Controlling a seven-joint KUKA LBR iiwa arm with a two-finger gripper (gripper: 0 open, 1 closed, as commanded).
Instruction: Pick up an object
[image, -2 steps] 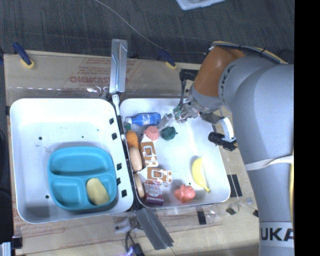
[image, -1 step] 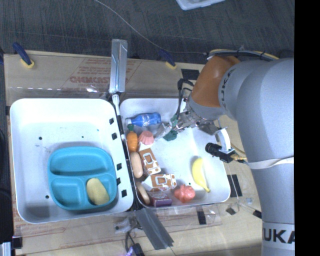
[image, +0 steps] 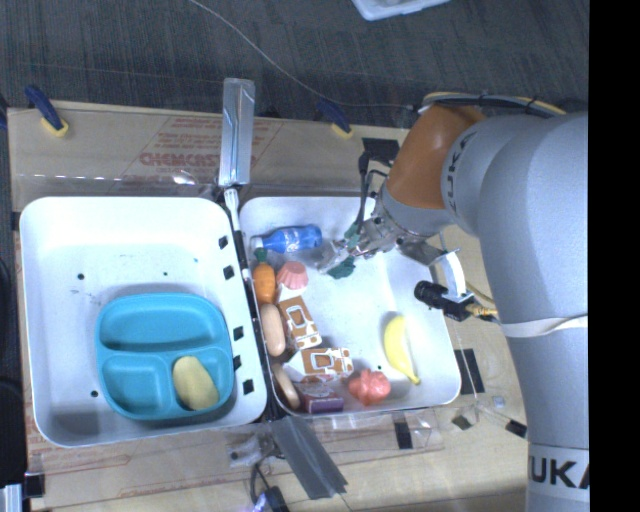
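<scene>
Grey arm's gripper (image: 348, 258) hangs low in the right bin (image: 432, 320), near a blue bottle (image: 291, 240). Its tool state cannot be told. 1 banana (image: 398, 347) lies nearer.

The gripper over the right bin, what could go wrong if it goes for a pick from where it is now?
The gripper sits by the blue bottle, the carrot and a pink item, all packed close, so it might nudge neighbours or close on two. The bottle lies on its side and may roll away. They crowd the right bin's left wall, leaving little finger room.
</scene>
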